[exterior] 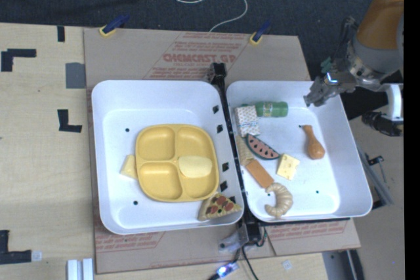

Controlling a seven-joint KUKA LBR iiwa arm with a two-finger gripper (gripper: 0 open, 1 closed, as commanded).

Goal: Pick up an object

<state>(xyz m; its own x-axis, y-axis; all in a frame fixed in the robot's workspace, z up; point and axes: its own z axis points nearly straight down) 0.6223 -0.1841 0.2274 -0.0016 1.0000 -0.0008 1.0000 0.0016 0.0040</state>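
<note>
Nearest, at the near edge of the left shallow white bin (108, 160): a toy pizza slice with red dots (219, 206), lying just beside the near right corner of a yellow plastic plate with four compartments (176, 162). In the plate's near right compartment, a pale yellow rounded piece (195, 166). Tucked against the plate's left edge, a pale yellow wedge (128, 167), partly under the rim.

In the right shallow white bin (351, 180), closest to the near wall: a tan toy croissant (280, 200). Just beyond it, an orange sausage-shaped stick (259, 174) lying at a slant, and to its right a yellow toy cheese wedge with holes (287, 166). Farther in, a toy watermelon slice with red flesh and dark rind (261, 146), and well to the right a brown toy drumstick (313, 142), alone on bare white floor. Against the dividing wall, a small white patterned packet (247, 120); beside it at the far side, a green bottle with a white label (270, 109), lying on its side.

Farthest, above the bin's far right corner: the two-finger gripper (317, 94), dark and hanging over the rim, apart from every toy. Cannot tell whether the jaws stand apart or together. Nothing visible between them. Behind, the grey arm with its orange band (379, 23).
</note>
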